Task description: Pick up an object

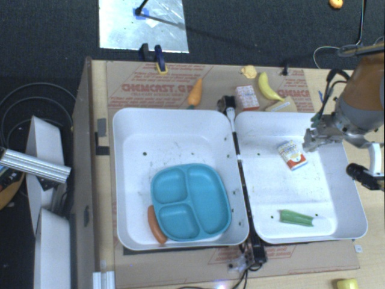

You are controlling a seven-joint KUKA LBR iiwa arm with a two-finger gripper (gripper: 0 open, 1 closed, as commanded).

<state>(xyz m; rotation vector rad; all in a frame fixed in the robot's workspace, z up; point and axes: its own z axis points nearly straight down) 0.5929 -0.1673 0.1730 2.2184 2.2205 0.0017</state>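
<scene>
**A:** Honestly, where does the gripper [313, 139] stand?

**B:** Over the right bin [271, 128], near its far right side. It is just beside the small red-and-white carton [292, 155], a little up and to the right of it. The wrist blocks the tip, so I cannot tell whether it is spread or closed. Nothing shows as held.

**A:** So the carton is the target?

**B:** Most likely, as it is the nearest thing. It lies askew on the bin floor, so I would centre over it, turn to span its narrow side, and come down straight before closing.

**A:** Anything else to choose?

**B:** A green pod [296, 218] lies near the front of that bin, well apart from the carton. In the left bin [168, 134], a blue divided plate [190, 201] has an orange sausage [156, 224] touching its edge. That one looks harder to grip.
</scene>
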